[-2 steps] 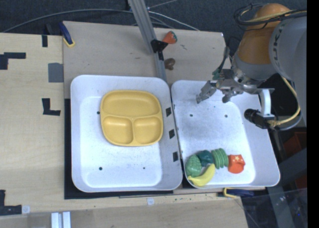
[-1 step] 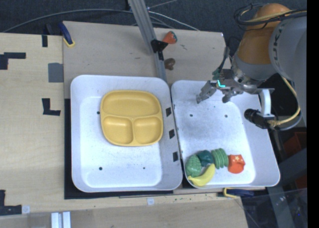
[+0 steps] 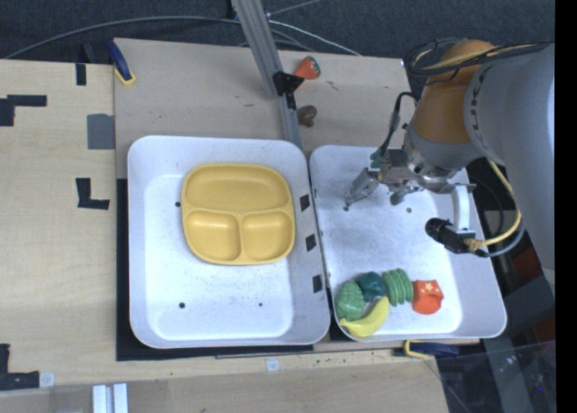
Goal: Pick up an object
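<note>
Four small plastic toys (image 3: 386, 294) (green, yellow, orange) cluster at the right white bin's (image 3: 361, 231) near edge. Two-finger gripper (image 3: 377, 188) hovers well apart from them, fingers spread, empty. Approach stage; next, travel toward toys and descend.

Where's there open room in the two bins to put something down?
Left bin: a bare strip along the near edge, below the yellow plate. Right bin: its middle, between the gripper at the far end and the toys at the near end. That near end is crowded.
</note>
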`<state>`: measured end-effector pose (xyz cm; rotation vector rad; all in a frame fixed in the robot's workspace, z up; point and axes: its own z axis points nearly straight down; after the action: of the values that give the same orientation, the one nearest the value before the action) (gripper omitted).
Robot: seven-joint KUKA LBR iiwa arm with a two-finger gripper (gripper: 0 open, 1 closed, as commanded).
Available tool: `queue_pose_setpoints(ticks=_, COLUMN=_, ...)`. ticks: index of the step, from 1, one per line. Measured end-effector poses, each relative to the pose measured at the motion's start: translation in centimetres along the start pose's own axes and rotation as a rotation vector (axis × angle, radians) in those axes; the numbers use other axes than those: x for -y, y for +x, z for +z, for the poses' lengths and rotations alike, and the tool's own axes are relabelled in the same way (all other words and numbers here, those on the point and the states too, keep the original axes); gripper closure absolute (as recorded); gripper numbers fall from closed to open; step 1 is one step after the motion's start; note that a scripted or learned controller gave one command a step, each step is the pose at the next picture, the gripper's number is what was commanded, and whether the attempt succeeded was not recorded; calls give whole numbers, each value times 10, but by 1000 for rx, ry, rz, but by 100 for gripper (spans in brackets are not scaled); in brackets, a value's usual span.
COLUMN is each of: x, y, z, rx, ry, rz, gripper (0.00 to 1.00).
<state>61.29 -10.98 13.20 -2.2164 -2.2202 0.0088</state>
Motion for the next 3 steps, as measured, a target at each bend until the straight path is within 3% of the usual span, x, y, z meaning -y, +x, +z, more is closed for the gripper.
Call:
queue_pose_setpoints(ticks=1, x=0, y=1, z=45, rx=1, ry=-6, rz=-1, gripper=0)
queue_pose_setpoints(ticks=2, x=0, y=2, z=33, rx=-1, ry=-6, rz=-2, gripper=100)
queue_pose_setpoints(ticks=3, x=3, y=-7, z=-22, rx=0, ry=-11, rz=0, gripper=100)
